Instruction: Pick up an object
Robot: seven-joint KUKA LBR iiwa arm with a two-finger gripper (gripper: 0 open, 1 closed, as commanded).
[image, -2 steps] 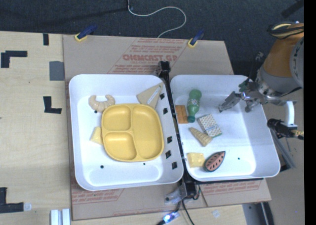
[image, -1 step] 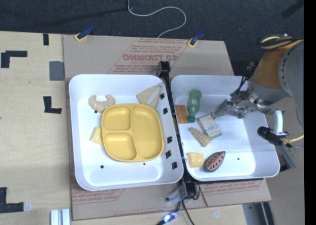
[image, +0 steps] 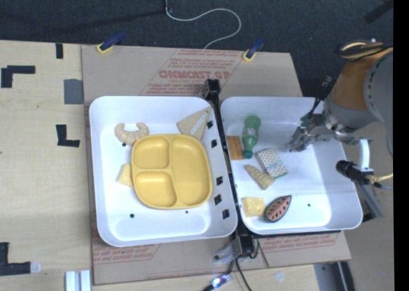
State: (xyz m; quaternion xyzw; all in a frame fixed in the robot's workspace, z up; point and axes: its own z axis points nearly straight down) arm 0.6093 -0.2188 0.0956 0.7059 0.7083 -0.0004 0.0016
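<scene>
A grey KUKA arm reaches in from the right over the right-hand bin (image: 319, 216), its gripper (image: 298, 141) low above bare white floor near the bin's upper right; whether it is released or clenched cannot be told at this angle, and nothing is seen caught in it.

The nearest candidates lie just to its left. A small patterned packet (image: 271, 162), pale with a speckled print, rests flat in the middle of the bin, touching or almost touching a tan cone-shaped piece (image: 259, 176). The packet looks light and soft, likely to crumple rather than resist; a pinch across its narrow width seems the best hold. The cone appears stiff and light, though its taper may let it slide out unless it is taken near the wide end.

Further left, a green bottle (image: 250, 133) lies on its side beside an orange block (image: 234, 147) against the dividing wall. The bottle looks smooth and round, apt to roll; a grip across its body, not its cap, seems wise. Near the front edge sit a yellow chunk (image: 253, 206) and a dark oval toy with a reddish face (image: 278, 208), both small and probably light.

The left bin (image: 108, 219) holds a yellow divided plate (image: 171, 170), a tan ring-like piece (image: 130, 132) and pale wedges (image: 194, 123), well apart from the gripper.
</scene>
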